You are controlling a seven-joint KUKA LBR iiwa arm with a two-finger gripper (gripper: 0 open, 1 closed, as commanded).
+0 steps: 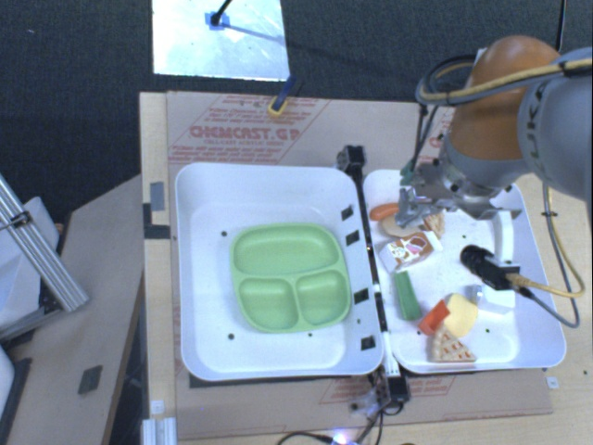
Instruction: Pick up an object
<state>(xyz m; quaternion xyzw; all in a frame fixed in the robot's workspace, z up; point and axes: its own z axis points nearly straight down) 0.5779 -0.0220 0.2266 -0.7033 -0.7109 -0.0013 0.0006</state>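
Camera view, from above at a slant. Two white bins are seen side by side on the surface. The left bin (204, 341) is occupied by a green divided tray (287, 276). The loose things are gathered in the right bin (547, 341).

The pincer (419, 213) is seen low over the upper left part of the right bin. Whether it is open or closed cannot be told, and nothing is seen held in it.

Things for picking:
- an orange piece (383, 212), just beside the pincer on its left
- a printed packet (411, 247), just below the pincer
- a green stick (406, 295), near the dividing wall
- a red piece (433, 318), a yellow piece (461, 315) and a waffle wedge (452, 349), clustered and touching at the near end

Step in hand is judged to be the descent onto a thing, most likely the packet or the orange piece. The packet lies flat and a slip is to be expected. A better hold is offered by the orange piece, provided the bin wall is cleared. A centred, straight-down approach is advised, and the clustered pieces are best avoided.

Writing: red lettering is printed on the cardboard sheet (241, 128) under the bins. It appears to read "CHEMCAST GP", though not with certainty. The packet's print is too small to be read.
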